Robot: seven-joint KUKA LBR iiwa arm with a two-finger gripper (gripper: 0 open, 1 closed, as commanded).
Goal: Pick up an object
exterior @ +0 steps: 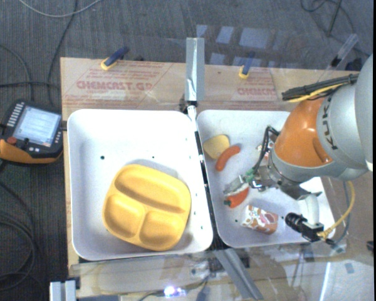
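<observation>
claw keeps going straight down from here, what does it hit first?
Likely the small orange-red piece right under the claw in the right bin. Depth is hard to judge from this slanted view, so it may already be touching.

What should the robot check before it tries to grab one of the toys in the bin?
1. Pincer is over the right bin: ok.
2. A target is close: the orange-red piece lies right at the pincer: ok.
3. Something is already held in the pincer: cannot tell.
4. Neighbours leave room: the patterned packet lies just below the orange-red piece, so it could get bumped: not ok.
5. Other toys out of the way: the yellow piece and the orange sausage shape sit apart near the bin's upper left: ok.
6. Yellow tray stays in the left bin, away from the arm: ok.
</observation>
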